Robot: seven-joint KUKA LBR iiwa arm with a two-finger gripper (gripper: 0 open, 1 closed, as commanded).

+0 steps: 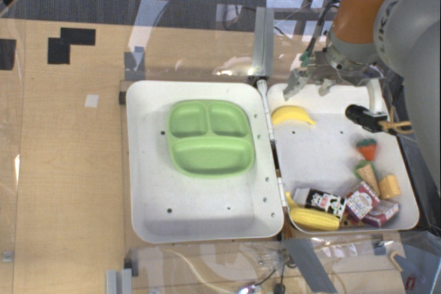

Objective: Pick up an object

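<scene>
Banana lies alone in the right bin, just below and slightly left of the tool, apart from it; likely the easiest pick, being isolated. Tool hangs above the bin's far edge, fingers spread wide, nothing between them. Other toy foods crowd the near corner. Green tray sits in the left bin.

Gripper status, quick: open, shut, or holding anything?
Gripper: open, nothing between its fingers; it hangs over the far end of the right bin, just above the banana.
</scene>
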